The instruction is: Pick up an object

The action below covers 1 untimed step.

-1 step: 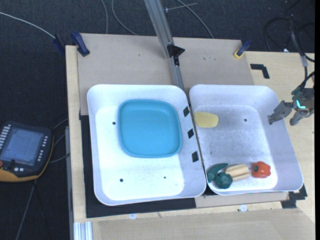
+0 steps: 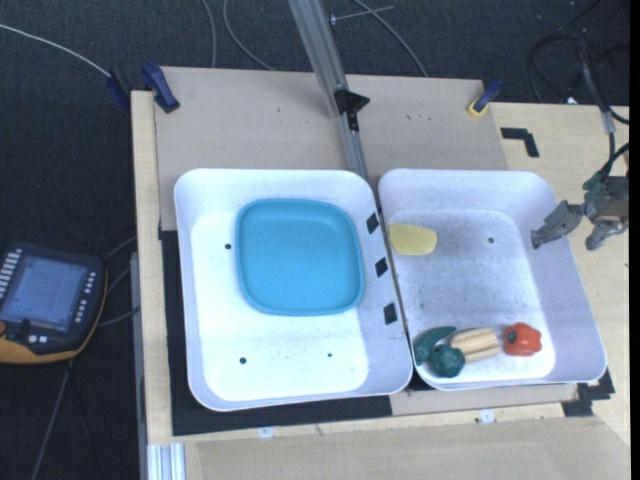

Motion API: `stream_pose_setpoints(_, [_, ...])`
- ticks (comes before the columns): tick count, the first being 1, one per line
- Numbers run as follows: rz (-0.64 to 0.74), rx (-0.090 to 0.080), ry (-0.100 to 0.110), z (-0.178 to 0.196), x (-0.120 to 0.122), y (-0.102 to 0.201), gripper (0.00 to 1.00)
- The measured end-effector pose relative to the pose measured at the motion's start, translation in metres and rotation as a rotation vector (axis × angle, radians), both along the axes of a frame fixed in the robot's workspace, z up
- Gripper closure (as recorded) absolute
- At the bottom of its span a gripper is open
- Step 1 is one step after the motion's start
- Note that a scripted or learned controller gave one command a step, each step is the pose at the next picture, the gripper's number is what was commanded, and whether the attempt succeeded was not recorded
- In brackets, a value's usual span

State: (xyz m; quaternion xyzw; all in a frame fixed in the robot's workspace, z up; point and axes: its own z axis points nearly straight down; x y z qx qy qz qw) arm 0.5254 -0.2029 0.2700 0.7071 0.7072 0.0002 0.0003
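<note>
Where the right bin (image 2: 560, 268) meets the frame's right side, the gripper (image 2: 578, 230) hangs over the bin's right rim, with most of the arm cut off by the frame. Its two grey fingers (image 2: 552, 230) spread wide apart and nothing sits between them. The wrist above them is a small dark tangle, hard to read.

All places below are given from the right bin. Inside it, near its upper left corner, lies a pale yellow piece (image 2: 412, 239), flat and blurred at its edges; what it is cannot be told. Along the bin's lower wall sits a row of three things touching or nearly touching: a dark green lump (image 2: 440, 352) at the left, a tan roll (image 2: 476, 343) in the middle, and a red toy (image 2: 521, 339) at the right. The green lump's shape is unclear, and it partly overlaps the roll's left end. These things are all well apart from the gripper.

Just left of the right bin lies the left bin (image 2: 205, 298), holding a blue plate (image 2: 299, 257). Between the two bins at their top, a grey rail (image 2: 325, 53) runs up and out of frame. Far left of both bins, a pendant (image 2: 45, 301) rests on the dark floor, its left part cropped.
</note>
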Motion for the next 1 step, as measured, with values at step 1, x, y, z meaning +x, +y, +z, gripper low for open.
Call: stream_pose_setpoints(1, [0.0, 0.001, 0.004, -0.0433, -0.0058, -0.0012, 0.0])
